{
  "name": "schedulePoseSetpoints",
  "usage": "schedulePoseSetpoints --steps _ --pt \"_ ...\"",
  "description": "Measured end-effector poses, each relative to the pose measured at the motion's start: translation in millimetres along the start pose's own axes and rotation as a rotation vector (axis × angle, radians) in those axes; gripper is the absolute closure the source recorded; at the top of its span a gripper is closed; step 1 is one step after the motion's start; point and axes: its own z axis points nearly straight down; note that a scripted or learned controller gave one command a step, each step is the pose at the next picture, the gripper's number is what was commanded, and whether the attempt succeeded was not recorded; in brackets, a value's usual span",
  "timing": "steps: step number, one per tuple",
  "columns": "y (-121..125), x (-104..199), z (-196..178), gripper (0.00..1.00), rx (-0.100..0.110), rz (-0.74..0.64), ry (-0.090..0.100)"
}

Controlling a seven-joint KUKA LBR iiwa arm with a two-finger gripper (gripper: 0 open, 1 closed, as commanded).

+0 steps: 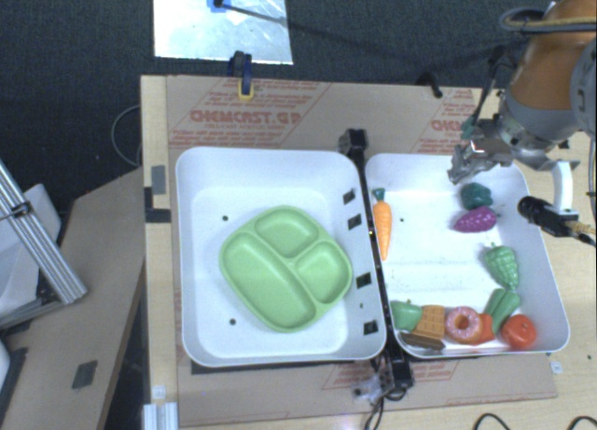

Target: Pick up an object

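My gripper [464, 167] hangs over the far part of the right bin [424, 186], just above and left of a teal toy [475, 195]. I see nothing in its grip. Below the teal toy lies a purple bunch of grapes [475, 221]. An orange carrot [381, 223] lies along the bin's left wall. A ridged green vegetable [502, 265] rests by the right wall. Along the near wall sit a green piece [406, 312], a tan waffle [430, 320], a pink donut [464, 324], a green pepper [501, 304] and a red tomato [519, 329].
The left bin [205, 232] holds a green divided plate [284, 268]. A black divider with clips [366, 232] runs between the two bins. Bare white floor shows in the middle of the right bin.
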Motion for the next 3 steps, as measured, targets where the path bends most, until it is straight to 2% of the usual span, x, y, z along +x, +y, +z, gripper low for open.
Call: schedulePoseSetpoints --steps 1,2,3 --pt "1.0 0.1 -3.8 1.0 0.006 0.0 0.001" --pt "-23.1 44.8 -7.3 1.0 0.009 -0.002 0.003" --pt "-57.8 79.8 -16.0 1.0 0.01 -0.001 0.003"
